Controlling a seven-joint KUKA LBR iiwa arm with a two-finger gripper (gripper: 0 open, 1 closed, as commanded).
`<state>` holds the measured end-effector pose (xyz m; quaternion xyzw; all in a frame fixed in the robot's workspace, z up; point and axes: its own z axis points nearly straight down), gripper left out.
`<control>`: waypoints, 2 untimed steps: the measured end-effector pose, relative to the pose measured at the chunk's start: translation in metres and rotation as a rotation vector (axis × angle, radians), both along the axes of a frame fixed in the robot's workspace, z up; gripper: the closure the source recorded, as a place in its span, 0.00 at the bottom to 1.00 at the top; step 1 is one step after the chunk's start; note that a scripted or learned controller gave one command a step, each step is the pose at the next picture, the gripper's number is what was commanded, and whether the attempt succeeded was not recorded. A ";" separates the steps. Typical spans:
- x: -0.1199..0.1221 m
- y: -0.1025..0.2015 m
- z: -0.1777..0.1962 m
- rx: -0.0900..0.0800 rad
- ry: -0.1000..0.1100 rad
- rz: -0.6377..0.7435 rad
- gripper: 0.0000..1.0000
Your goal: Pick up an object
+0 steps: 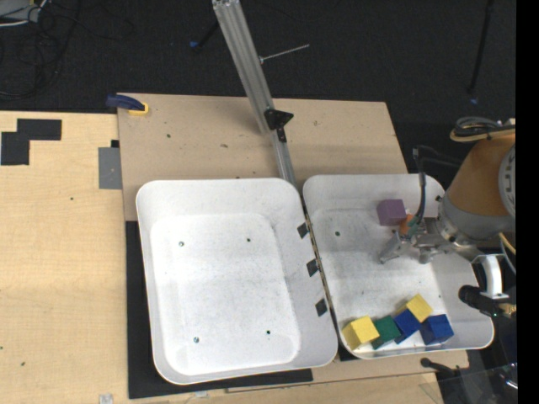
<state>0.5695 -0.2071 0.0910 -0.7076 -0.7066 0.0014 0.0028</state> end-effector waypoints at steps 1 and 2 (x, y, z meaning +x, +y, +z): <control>0.000 -0.001 0.013 -0.001 -0.003 -0.004 1.00; -0.002 0.006 0.060 -0.002 -0.008 0.002 1.00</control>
